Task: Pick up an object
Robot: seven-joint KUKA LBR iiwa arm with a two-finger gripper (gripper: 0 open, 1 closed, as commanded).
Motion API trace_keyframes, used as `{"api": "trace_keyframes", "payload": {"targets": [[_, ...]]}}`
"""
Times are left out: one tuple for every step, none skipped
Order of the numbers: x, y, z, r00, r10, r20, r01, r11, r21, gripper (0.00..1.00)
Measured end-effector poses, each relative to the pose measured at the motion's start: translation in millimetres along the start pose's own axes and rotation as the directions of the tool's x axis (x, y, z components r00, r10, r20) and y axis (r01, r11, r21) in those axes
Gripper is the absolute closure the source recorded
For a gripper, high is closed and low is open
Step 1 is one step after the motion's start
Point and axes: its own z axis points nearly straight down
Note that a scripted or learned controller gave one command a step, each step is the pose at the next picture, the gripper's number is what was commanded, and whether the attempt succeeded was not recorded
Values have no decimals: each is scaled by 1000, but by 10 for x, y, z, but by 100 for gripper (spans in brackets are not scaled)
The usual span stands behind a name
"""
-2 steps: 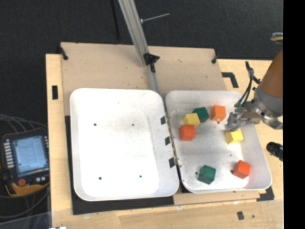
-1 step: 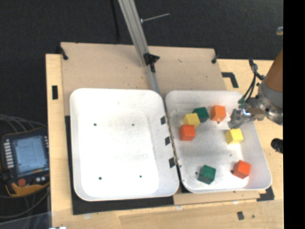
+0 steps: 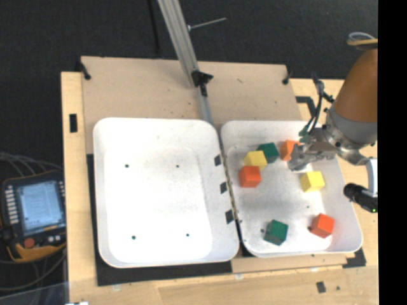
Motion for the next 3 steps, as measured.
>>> {"api": "trace_keyframes", "payload": {"targets": [[412, -54, -13, 1000, 1, 0, -1, 1000, 1, 100], [849, -98, 48, 1000, 2, 1, -2, 1000, 2, 100], [1397, -182, -71, 1000, -1, -1, 1, 1000, 2, 100]]}}
